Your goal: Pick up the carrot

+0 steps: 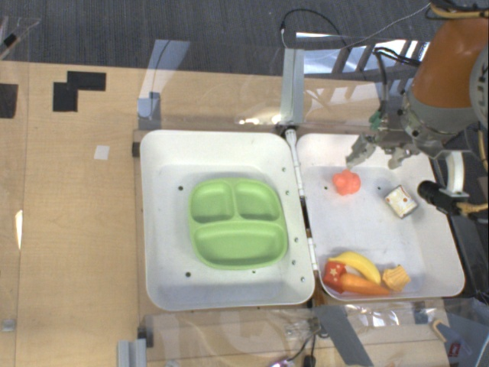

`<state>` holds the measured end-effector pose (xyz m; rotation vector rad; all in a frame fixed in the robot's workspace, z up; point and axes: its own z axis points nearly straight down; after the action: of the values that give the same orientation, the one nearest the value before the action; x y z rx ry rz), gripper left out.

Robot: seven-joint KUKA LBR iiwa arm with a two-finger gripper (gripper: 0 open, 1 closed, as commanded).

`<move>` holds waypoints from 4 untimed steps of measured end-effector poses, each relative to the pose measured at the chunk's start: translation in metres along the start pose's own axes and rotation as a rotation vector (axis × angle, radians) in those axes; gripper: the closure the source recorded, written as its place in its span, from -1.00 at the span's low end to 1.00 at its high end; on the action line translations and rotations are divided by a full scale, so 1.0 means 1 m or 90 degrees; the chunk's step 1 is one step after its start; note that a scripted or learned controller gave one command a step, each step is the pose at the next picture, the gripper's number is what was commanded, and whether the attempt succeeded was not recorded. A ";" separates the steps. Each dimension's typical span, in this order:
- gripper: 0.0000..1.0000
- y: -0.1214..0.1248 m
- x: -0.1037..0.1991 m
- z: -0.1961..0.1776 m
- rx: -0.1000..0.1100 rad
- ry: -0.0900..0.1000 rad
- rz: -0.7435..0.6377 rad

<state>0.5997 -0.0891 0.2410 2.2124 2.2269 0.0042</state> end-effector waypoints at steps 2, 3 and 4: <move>-1.00 -0.108 -0.074 -0.051 -0.001 -0.001 0.421; -1.00 -0.112 -0.073 -0.003 0.001 0.000 0.633; -1.00 -0.112 -0.098 -0.044 0.001 -0.001 0.871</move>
<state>0.4877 -0.1881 0.2850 3.1235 0.3279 0.0023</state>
